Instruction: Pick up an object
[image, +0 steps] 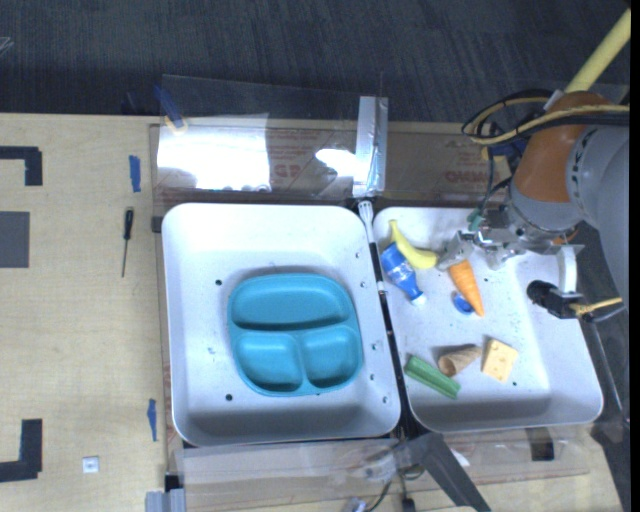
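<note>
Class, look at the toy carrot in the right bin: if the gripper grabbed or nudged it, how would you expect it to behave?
The carrot tapers toward one end, so flat fingers may slide off toward the tip. It looks like smooth moulded plastic, so probably stiff and light. Its round body lies on the flat floor of the right bin, so a nudge would likely roll it in a curve, perhaps toward the banana.

Your bench (70, 330) is pale wood with black corner markings (28, 165). Dark carpet (250, 40) lies beyond it. Glare falls on the clear panel (260, 150).
</note>
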